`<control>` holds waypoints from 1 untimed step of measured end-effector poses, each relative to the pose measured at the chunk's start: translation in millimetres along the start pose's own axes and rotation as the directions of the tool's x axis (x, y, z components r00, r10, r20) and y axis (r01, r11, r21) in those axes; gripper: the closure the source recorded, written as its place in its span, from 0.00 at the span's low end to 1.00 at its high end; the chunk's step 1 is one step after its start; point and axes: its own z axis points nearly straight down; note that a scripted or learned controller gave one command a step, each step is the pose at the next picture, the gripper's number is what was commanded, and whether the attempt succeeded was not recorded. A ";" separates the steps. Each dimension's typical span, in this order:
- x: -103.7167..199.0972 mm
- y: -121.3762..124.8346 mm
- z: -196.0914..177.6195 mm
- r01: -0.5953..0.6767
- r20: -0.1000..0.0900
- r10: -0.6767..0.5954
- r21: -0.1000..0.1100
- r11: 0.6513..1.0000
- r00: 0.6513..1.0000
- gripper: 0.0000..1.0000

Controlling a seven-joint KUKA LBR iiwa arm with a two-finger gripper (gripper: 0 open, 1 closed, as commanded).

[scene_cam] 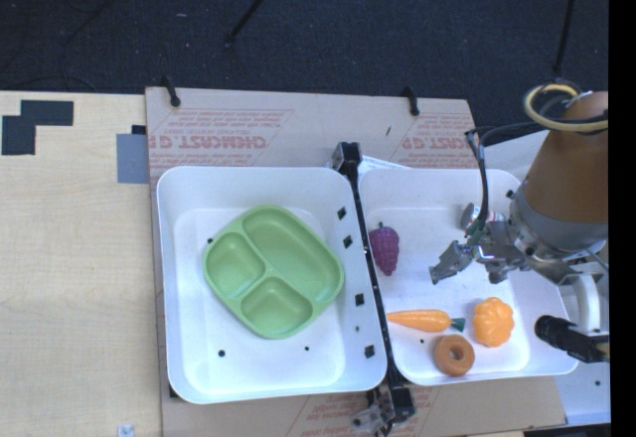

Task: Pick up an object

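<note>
The right bin [417, 189] holds a purple bunch of grapes [385, 248] near its left wall. An orange carrot [421, 321], a brown doughnut [454, 356] and an orange pepper-like toy [493, 322] lie along its front. My gripper [455, 242] hangs over the middle of the bin, right of the grapes and above the carrot and pepper. It is open, with nothing between its fingers. The grey arm with its orange band [566, 177] enters from the right and hides the bin's right side.
The left bin [184, 226] holds a green three-section plate [273, 270]. A black divider [363, 276] runs between the two bins. Both bins rest on cardboard [248, 132] on the wooden bench. A black part [568, 336] sticks out at the right bin's front right.
</note>
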 end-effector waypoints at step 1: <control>5.3 -7.4 47.5 0.001 -0.001 -0.001 0.000 1.000 1.000 0.00</control>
